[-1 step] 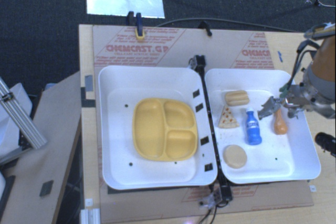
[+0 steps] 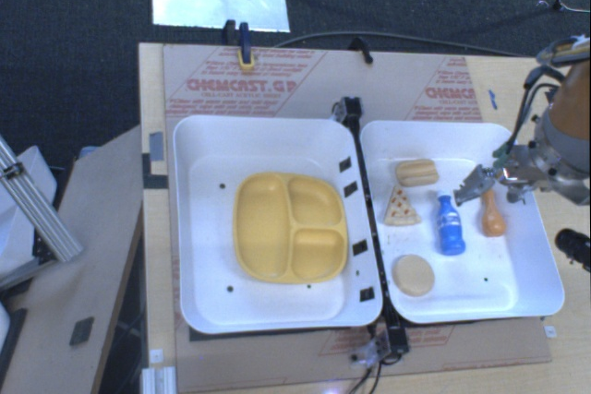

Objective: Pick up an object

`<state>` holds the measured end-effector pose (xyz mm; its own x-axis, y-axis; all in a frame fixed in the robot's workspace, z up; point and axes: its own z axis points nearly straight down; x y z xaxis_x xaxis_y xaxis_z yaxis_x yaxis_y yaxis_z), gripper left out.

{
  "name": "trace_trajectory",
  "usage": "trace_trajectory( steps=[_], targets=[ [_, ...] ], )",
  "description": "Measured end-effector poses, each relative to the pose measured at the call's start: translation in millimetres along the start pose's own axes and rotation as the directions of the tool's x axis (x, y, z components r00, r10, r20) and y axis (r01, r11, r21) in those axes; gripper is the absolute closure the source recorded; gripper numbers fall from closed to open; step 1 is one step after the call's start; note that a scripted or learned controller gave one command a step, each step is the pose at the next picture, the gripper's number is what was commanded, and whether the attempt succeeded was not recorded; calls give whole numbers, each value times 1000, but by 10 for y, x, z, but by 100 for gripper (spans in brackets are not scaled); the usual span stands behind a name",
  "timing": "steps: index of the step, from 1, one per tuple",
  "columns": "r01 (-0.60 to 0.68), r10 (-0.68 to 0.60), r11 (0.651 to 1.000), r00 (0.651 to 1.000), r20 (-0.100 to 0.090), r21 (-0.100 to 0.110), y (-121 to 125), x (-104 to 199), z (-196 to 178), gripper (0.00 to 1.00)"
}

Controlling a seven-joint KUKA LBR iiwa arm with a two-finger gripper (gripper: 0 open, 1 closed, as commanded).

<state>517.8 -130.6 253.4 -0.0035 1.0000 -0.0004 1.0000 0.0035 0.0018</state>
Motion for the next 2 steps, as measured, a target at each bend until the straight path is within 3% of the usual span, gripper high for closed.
trace_trajectory(
  steps=[2],
  targets=[
    [-3, 3, 1000, 1000, -2, 6, -77, 19, 1238, 0]
  ],
)
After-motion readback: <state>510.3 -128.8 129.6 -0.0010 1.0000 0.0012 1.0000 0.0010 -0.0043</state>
